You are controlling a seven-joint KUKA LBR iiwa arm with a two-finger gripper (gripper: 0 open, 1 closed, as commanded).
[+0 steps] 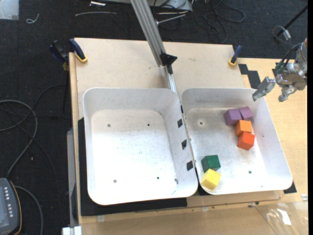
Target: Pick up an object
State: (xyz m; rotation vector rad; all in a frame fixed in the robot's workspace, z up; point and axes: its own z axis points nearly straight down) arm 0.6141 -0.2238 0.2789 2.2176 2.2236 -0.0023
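Observation:
The right bin [274, 146] holds several blocks. Two purple blocks [237, 115] lie at its far right, with two orange blocks [245, 134] just in front of them. A green block [211, 161] and a yellow block [211, 179] sit near the bin's front left. My gripper [273, 89] hangs above the right bin's far right rim, beyond the purple blocks. Its two fingers are spread apart with nothing between them.
The left bin [93, 131] stands beside the right one on the wooden bench [122, 62]. A slanted metal rail [149, 26] runs down to the bins' shared far edge. Clamps sit at the bench's back corners.

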